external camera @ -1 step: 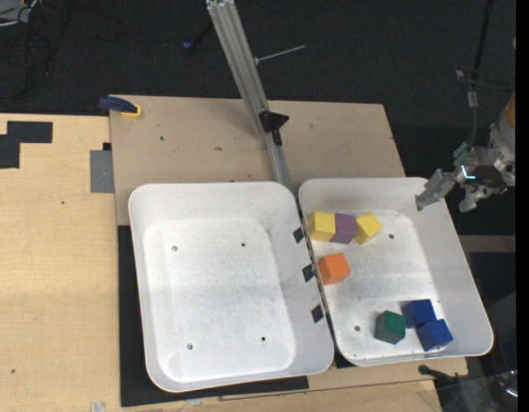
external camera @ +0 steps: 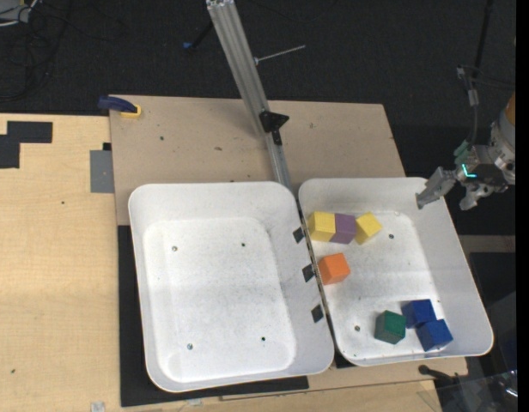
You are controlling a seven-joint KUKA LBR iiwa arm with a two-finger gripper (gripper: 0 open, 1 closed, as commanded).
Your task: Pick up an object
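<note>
The right bin [external camera: 445,239] holds several blocks. Along its far left side sit a yellow block [external camera: 320,226], a purple block [external camera: 344,228] and a smaller yellow block [external camera: 367,227], close together. An orange block [external camera: 335,268] lies just below them by the divider. Near the front are a green block [external camera: 390,327] and two blue blocks [external camera: 425,322] touching each other. My gripper [external camera: 452,190] hangs at the bin's far right corner, above its rim, fingers spread and open with nothing between them.
The left bin [external camera: 217,281] sits beside the right one. A slanted aluminium bar [external camera: 246,75] rises behind the bins. A small blue and yellow object [external camera: 120,106] lies at the board's far left corner.
</note>
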